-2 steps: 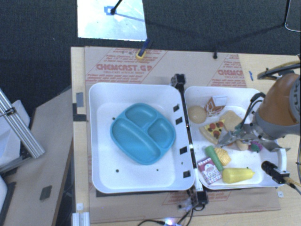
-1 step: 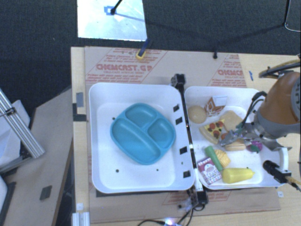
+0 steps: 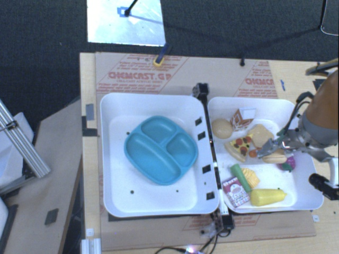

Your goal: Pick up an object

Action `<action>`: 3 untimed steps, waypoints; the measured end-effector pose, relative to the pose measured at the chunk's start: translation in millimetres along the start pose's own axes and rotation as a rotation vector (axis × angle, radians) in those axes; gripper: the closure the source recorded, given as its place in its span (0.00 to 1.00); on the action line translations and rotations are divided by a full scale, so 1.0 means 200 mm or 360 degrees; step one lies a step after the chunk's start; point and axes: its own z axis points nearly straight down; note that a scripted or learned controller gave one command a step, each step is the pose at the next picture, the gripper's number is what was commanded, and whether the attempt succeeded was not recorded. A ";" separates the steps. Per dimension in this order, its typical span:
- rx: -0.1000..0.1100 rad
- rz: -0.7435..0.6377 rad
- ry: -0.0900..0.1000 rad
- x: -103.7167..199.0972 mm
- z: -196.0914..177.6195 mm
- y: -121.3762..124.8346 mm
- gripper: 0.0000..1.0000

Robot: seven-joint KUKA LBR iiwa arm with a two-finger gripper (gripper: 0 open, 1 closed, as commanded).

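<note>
The right white bin (image 3: 304, 187) holds several toy foods: a pizza slice (image 3: 239, 145), a tan bread piece (image 3: 260, 134), a beige roll (image 3: 222, 128), a small red and white carton (image 3: 241, 119), a green stick (image 3: 241, 177), a yellow fruit (image 3: 268, 196) and a red packet (image 3: 235, 191). My gripper (image 3: 268, 148) reaches in from the right and hangs low over the middle of this bin, between the pizza slice and the bread piece. A bun-like item (image 3: 274, 158) and a purple piece (image 3: 288, 166) lie just under the wrist.
The left white bin (image 3: 114, 194) holds a blue divided plate (image 3: 160, 149). A black divider with clips (image 3: 207, 142) runs between the bins. The arm's grey body (image 3: 323, 126) covers the right bin's far right side. Cardboard (image 3: 140, 73) lies under both bins.
</note>
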 end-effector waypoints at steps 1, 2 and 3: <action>-0.0005 -0.0003 -0.0001 0.05 -0.29 0.01 1.00; 0.0000 -0.0002 0.0000 0.05 -0.34 0.02 1.00; -0.0002 -0.0012 0.0003 0.30 -0.38 0.21 1.00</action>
